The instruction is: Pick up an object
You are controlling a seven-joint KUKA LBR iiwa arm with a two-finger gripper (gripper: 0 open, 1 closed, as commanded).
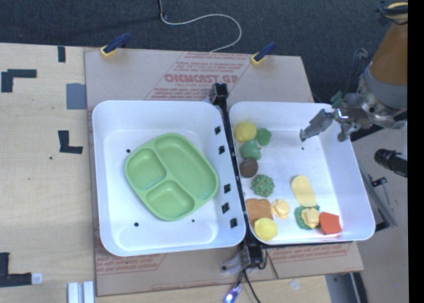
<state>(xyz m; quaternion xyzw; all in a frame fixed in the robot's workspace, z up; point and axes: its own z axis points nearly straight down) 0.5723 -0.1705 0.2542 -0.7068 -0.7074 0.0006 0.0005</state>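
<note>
A: Going left to right, what do we have?

B: A green divided tray (pixel 171 176) lies in the left bin (pixel 109 162); toy food, a yellow lemon (pixel 245 130) among it, sits in the right bin (pixel 344 162).

A: And the gripper (pixel 324 124)?

B: It hovers over the right bin's far corner, fingers spread, pinching nothing; we judge nothing picked yet.

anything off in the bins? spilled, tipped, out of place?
Nothing stands out. The green tray lies flat in the left bin, turned at an angle to its walls. The toy food is all inside the right bin, clustered along its left and near sides. The gripper hangs over the right bin's far right part.
</note>
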